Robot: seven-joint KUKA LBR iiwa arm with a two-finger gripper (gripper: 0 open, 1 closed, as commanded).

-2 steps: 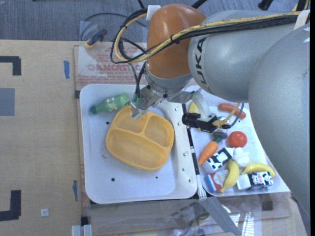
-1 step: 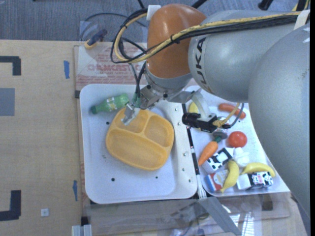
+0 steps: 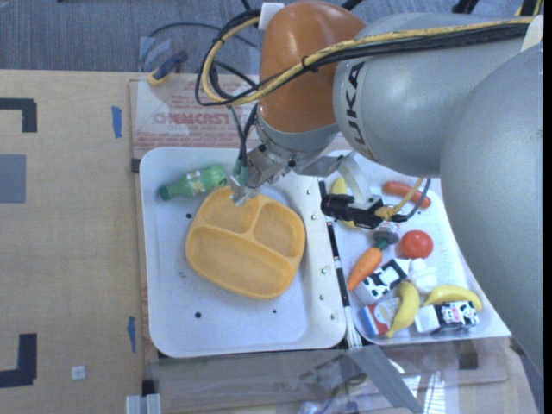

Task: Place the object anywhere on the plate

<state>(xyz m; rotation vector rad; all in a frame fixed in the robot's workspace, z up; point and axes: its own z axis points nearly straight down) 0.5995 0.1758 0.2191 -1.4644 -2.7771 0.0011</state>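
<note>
A yellow divided plate [image 3: 246, 244] lies in the left bin [image 3: 164, 317], tilted toward the bin's middle. A green bottle [image 3: 194, 182] lies on its side just beyond the plate's upper left rim. My gripper [image 3: 242, 184] hangs over the plate's far edge, right beside the bottle's cap end. I see nothing clearly held in it. The big orange and grey wrist hides the space behind it.
The right bin [image 3: 461, 257] holds a carrot [image 3: 365, 268], a red tomato [image 3: 416, 243], two bananas [image 3: 404, 307], a cow-patterned carton [image 3: 384, 281], another carton [image 3: 448, 316] and an orange sausage [image 3: 405, 192]. The arm covers that bin's far right.
</note>
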